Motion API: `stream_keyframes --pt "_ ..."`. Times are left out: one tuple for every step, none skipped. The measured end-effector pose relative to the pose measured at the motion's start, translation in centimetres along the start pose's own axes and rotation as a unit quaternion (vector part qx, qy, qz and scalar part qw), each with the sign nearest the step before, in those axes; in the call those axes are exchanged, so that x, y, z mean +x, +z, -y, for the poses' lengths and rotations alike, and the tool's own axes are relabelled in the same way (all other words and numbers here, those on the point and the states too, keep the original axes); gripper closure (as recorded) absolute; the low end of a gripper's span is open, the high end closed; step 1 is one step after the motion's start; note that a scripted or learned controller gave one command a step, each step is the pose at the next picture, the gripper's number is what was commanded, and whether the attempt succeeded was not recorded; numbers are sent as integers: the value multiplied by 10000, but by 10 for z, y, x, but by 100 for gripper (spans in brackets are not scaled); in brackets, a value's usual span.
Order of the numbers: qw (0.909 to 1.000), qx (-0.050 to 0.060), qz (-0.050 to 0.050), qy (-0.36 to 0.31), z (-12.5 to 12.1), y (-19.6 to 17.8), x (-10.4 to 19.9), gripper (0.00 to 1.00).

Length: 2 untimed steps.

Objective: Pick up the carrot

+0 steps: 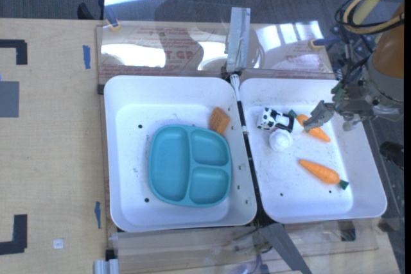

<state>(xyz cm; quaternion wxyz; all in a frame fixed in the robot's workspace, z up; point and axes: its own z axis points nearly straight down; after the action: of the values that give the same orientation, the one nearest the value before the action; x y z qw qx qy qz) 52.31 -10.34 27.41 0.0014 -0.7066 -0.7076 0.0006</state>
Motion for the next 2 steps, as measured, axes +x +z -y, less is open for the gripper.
stream_keyframes --pt "10000 -47 14 -65 -14 186 -49 0" --pt "10000 -24 11 -6 43 187 -66 0"
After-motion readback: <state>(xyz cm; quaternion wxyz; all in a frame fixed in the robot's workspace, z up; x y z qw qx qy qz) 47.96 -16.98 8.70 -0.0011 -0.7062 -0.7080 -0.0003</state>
